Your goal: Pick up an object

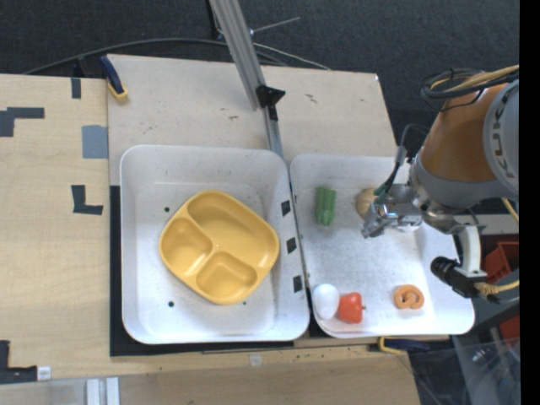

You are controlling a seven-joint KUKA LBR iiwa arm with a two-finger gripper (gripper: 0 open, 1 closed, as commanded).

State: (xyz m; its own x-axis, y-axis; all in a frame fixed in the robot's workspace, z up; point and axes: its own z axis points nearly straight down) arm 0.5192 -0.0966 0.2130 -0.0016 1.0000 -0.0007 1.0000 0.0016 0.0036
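Light wood tabletop (51,226) with grey and black tape patches (94,142) near its left edge. A paler plywood board (194,108) lies over it toward the far edge, blue-and-yellow clamp (114,78) on the board's far-left corner. Dark carpet floor (363,15) beyond, thin black cables (169,47) across it. Grey metal pole (240,40) slants in from the top. Even, flat lighting.

The right bin (439,323) holds the small things. A green block (326,206) stands near its upper left, long side running up and down. A tan rounded piece (365,199) lies just right of it, partly hidden. Along the near edge — a white egg-shaped piece (325,295) touching a red pepper-like piece (350,307), and, well apart to the right, an orange ring (409,298) lying flat.
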